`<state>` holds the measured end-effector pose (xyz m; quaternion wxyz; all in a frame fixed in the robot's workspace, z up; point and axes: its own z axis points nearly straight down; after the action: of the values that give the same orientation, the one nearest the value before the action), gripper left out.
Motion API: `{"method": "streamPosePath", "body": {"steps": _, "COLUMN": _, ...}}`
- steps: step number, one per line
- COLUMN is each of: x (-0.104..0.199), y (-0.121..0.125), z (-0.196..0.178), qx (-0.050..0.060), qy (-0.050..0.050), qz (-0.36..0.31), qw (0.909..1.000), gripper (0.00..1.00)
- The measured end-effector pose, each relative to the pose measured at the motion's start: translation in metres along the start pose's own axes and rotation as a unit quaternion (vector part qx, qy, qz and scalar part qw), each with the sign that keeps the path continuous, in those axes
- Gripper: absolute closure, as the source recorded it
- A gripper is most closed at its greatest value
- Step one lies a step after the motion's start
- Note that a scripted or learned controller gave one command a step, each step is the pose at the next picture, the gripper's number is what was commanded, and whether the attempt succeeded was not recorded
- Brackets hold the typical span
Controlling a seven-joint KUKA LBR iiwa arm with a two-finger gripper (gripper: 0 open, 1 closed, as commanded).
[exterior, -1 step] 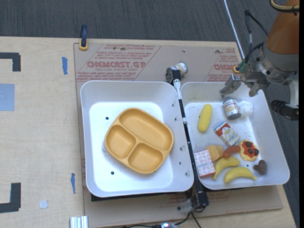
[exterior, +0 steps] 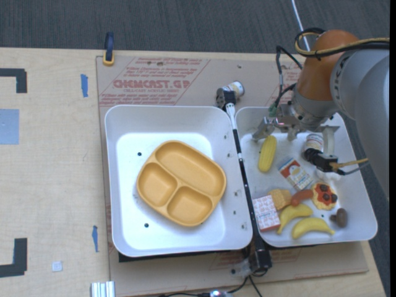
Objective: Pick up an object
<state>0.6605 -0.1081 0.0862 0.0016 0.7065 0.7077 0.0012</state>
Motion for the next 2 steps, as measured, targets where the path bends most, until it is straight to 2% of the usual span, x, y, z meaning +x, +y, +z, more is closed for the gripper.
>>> {"method": "streamPosePath", "body": {"steps": 1, "x": 0.011, "y": -0.049, "z": 0.0, "qx": 0.002, "qy": 0.0, "qz": 0.001, "qw": 1.0, "gripper": 0.0}}
{"method": "streamPosePath", "body": {"steps": 2, "x": 0.011, "y": -0.047, "z": -0.011, "qx": -0.001, "qy": 0.0, "qz": 0.001, "qw": 1.0, "gripper": 1.0}}
